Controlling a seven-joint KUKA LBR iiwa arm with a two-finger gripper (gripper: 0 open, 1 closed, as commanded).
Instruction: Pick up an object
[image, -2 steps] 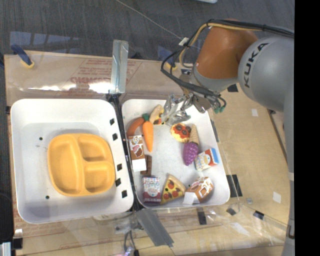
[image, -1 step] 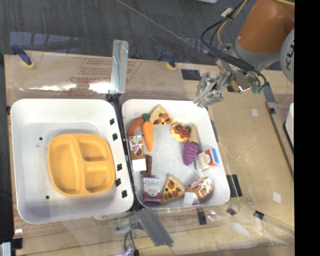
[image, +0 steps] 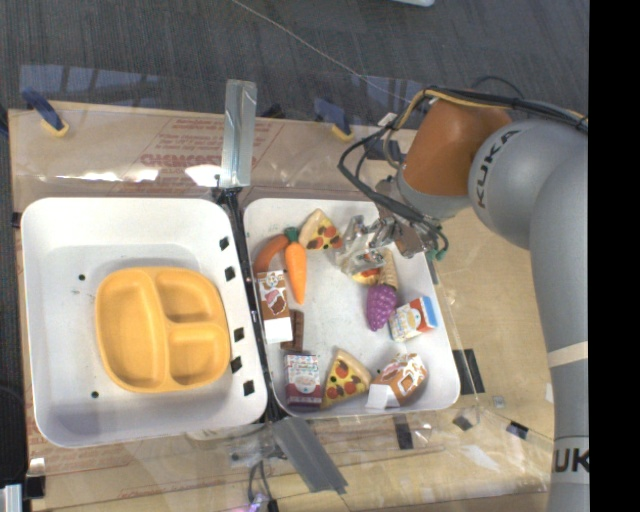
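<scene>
Two pizza slices (image: 322, 231), one carrot (image: 296, 272), one grapes (image: 380, 305), crowded right bin (image: 448, 372), one yellow tray (image: 160, 326) in roomy left bin (image: 40, 300), gripper (image: 372, 240) grip unclear.

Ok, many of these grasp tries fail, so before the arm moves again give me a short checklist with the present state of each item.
1. Gripper over the right bin, where the toys lie: ok.
2. Something under it to grasp: ok, a small toy lies just below, above the purple grapes.
3. Toy held between the fingers: cannot tell.
4. Target apart from its neighbours: not ok, the grapes and a pizza slice crowd it.
5. Left bin ready to receive: ok, it holds a yellow divided tray.
</scene>
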